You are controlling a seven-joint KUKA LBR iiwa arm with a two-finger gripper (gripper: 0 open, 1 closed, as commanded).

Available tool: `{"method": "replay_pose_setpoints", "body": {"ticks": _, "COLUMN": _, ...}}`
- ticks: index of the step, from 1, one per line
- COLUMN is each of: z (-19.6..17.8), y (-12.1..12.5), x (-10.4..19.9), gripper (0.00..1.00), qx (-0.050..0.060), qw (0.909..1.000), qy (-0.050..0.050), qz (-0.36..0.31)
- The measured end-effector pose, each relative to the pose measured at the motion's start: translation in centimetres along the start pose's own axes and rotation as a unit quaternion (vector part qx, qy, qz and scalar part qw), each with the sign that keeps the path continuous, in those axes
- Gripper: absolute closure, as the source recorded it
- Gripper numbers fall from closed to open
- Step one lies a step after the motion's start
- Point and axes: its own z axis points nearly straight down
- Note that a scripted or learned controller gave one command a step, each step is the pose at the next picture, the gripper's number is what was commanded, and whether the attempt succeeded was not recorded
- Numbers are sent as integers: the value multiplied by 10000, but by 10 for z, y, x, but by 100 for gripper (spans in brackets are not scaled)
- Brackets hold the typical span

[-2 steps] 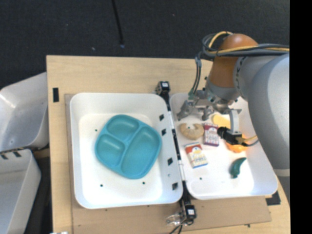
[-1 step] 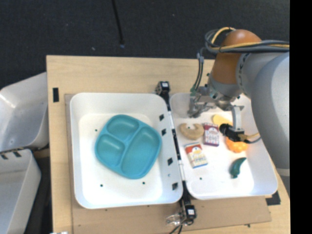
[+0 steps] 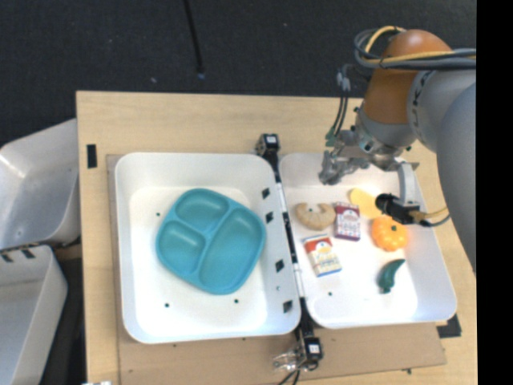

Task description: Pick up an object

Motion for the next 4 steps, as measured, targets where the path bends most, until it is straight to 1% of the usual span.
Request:
{"method": "replay_pose_setpoints", "body": {"ticks": 1, "z": -44, "y": -2, "x": 0, "gripper": 100, "qx": 0, "qw": 10000, "qy": 0, "qz": -9}}
{"method": "replay_pose_setpoints", "body": {"ticks": 2, "z": -77, "y": 0, "x": -2, "gripper": 100, "qx": 0, "qw": 10000, "qy": 0, "qz": -23}}
{"method": "replay_pose_setpoints", "body": {"ticks": 3, "z": -83, "y": -23, "x": 55, "gripper": 100, "qx": 25, "qw": 10000, "qy": 15, "qz": -55}}
{"method": "replay_pose_setpoints", "body": {"ticks": 4, "z": -86, "y": -42, "x": 113, "gripper": 100, "qx": 27, "qw": 10000, "qy": 15, "qz": -59}}
